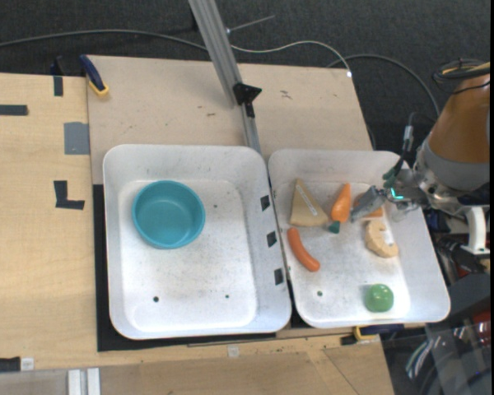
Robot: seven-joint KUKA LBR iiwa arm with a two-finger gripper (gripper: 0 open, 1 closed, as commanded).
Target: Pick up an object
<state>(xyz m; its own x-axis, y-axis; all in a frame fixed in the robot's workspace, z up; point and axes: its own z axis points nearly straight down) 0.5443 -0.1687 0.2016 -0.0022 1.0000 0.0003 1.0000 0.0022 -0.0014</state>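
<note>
The right bin [412, 299] holds an orange carrot with a green end [341, 202], a tan wedge [306, 206], a red-orange sausage [303, 249], a beige bread-like piece [381, 239] and a green ball [379, 297]. My gripper [360, 207] reaches in from the right and sits low over this bin. Its tip is right beside the carrot's right side, just above the beige piece. Nothing is visibly lifted off the bin floor.
The left bin [189, 303] holds a teal bowl [169, 212]. A grey metal pole [222, 44] slants down to the ridge between the bins. Cables run across the back of the bench, and equipment stands at the right.
</note>
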